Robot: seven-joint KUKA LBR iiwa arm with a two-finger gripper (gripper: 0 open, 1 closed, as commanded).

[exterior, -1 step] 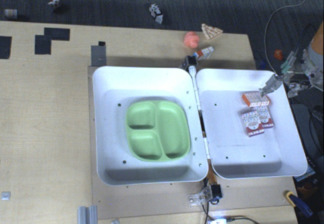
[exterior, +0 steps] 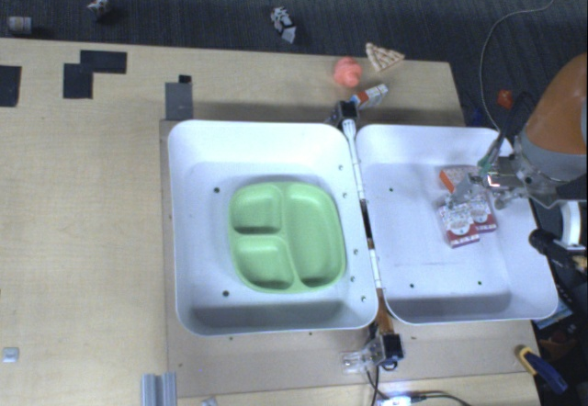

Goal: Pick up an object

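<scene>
A green three-compartment plate [exterior: 285, 234] lies in the left bin [exterior: 197, 211]. In the right bin [exterior: 413, 257] lies a small cluster: a red and white packet [exterior: 467, 228] with a crinkled clear wrapper over it, and a small orange piece [exterior: 446, 178] just behind. My gripper [exterior: 485, 184] hangs over the right side of this cluster, at the bin's far right. The grey arm with its orange band [exterior: 562, 119] enters from the right edge.
On the bench behind the bins lie a pink ball [exterior: 347, 73], a patterned wedge [exterior: 383, 56] and a small tube [exterior: 371, 96]. Black patches mark the bench's far left. A clip and cables sit at the front edge between the bins.
</scene>
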